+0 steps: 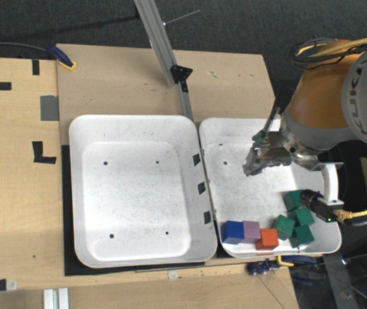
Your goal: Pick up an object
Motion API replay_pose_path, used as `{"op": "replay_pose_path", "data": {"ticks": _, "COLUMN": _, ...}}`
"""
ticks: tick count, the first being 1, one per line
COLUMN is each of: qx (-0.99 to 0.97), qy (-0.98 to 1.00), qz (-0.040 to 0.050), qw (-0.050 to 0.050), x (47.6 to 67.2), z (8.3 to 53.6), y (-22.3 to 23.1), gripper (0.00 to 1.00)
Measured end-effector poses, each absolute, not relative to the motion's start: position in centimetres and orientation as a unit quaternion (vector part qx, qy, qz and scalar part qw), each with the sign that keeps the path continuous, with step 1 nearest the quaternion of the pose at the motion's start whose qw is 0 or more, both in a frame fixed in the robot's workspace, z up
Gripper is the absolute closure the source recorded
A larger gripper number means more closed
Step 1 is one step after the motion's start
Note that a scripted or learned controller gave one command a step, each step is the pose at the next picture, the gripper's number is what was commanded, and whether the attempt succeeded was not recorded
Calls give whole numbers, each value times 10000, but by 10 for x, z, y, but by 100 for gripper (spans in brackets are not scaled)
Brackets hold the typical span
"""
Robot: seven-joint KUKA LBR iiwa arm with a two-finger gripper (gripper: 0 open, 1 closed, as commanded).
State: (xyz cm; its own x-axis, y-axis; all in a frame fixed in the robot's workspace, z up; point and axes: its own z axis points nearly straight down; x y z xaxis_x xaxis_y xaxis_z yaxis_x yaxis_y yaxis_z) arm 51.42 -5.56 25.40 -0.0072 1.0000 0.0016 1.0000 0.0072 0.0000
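- Over the right bin (pixel 235 134), the hand (pixel 253 166) hangs above bare white floor; whether its fingers are spread or pressed together cannot be told.
- Below it, along the bin's near edge, lie a blue block (pixel 233 231), a purple block (pixel 252 229) and an orange block (pixel 268 238), side by side.
- Below and to its right, green blocks (pixel 297 219) cluster in the corner.
- Left of the hand sits the left bin (pixel 132 124).
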Motion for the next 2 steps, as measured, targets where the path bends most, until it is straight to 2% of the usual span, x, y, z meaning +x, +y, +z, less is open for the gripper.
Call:
{"op": "replay_pose_path", "data": {"ticks": 1, "qx": -7051, "qy": -7091, "qz": 6, "qw": 15, "x": 513, "z": 237, "y": -5, "gripper": 100}}
{"op": "replay_pose_path", "data": {"ticks": 2, "qx": -7045, "qy": -7097, "qz": -1, "qw": 11, "x": 521, "z": 244, "y": 49, "gripper": 100}}
